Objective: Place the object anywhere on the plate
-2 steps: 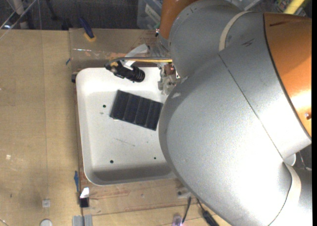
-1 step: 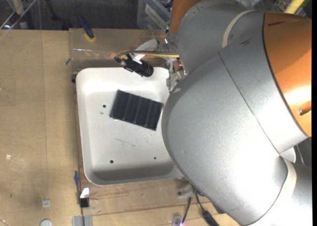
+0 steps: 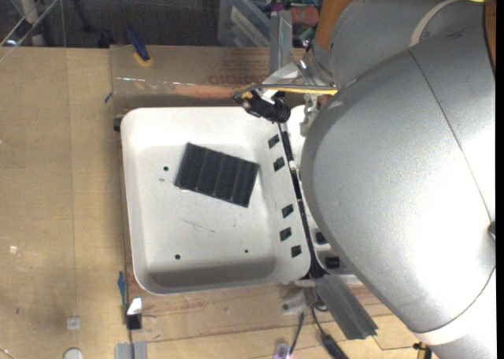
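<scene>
We see the grey arm looming over the right side — its bulk hides the gripper, so its state we cannot tell. In the left bin lies a dark ribbed rectangular object, tilted, flat on the floor. No legible writing anywhere.

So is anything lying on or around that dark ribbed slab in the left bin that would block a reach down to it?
Nothing visible does. The dark ribbed slab lies flat and alone on the floor of the left bin, apart from its walls. The arm covers the right side of the view, so what lies beneath it cannot be judged.
</scene>
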Controlling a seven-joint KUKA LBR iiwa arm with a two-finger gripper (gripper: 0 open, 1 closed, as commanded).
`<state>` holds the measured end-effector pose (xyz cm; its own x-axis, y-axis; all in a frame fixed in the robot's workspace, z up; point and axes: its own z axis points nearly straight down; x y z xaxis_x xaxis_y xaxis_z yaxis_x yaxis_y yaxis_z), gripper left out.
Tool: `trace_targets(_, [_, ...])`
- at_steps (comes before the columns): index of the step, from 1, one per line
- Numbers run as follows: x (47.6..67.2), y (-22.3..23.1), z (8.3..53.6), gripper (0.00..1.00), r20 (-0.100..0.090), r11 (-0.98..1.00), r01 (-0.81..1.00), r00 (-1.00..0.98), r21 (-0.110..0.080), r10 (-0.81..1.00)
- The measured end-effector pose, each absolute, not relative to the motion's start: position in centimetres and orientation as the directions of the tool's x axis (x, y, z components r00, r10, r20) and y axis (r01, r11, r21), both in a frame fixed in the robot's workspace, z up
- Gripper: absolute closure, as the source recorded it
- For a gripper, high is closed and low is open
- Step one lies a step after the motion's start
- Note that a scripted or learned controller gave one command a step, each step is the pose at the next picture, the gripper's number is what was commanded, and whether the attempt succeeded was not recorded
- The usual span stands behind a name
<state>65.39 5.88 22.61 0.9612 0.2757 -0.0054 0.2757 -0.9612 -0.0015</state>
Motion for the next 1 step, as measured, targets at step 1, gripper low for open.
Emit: trace_targets(1, [52.44, 12.07, 25.22, 1.00, -0.003, -0.978, 0.211, 0.978, -0.001, 0.211])
